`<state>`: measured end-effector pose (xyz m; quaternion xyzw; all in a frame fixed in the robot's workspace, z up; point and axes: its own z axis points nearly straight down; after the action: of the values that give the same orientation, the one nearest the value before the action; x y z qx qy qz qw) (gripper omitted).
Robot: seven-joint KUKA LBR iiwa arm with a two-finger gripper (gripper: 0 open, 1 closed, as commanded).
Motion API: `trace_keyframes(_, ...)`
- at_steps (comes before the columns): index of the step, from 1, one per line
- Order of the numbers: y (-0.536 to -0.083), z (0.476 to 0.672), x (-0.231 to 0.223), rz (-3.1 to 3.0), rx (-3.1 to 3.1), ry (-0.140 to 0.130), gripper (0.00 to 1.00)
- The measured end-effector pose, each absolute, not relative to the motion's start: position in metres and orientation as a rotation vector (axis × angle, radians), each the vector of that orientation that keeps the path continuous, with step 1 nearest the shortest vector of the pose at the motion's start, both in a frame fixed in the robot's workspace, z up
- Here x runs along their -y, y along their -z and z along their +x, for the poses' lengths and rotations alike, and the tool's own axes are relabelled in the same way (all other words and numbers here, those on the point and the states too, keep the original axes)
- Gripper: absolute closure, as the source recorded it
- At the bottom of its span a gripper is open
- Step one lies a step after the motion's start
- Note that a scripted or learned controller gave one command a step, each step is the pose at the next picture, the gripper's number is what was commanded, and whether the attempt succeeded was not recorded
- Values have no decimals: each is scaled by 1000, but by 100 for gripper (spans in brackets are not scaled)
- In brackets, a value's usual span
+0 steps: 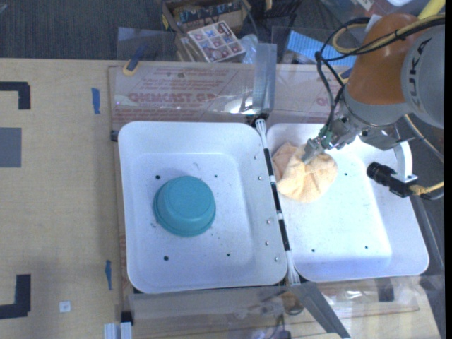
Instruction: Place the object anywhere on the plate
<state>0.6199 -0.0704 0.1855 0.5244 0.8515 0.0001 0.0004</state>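
Note:
A teal round plate (185,205) lies upside down in the middle of the left bin (141,147). A crumpled pale orange cloth (304,179) rests in the right bin (353,239), against its left wall near the back. My gripper (313,151) comes down at a slant from the upper right onto the cloth's top edge. The fingers are drawn together there, pinching a raised fold of the cloth. Most of the cloth still lies on the bin floor.
The ridge where the two bins meet (272,189) runs between the cloth and the plate. Cardboard boxes (212,34) and a clear plastic sheet (183,94) sit behind the bins. Wooden bench top (49,210) stretches to the left.

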Motion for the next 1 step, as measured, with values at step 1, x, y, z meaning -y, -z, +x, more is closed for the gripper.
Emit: trace_keyframes(1, -226, 621, 71, 1645, -2671, -2, 100)
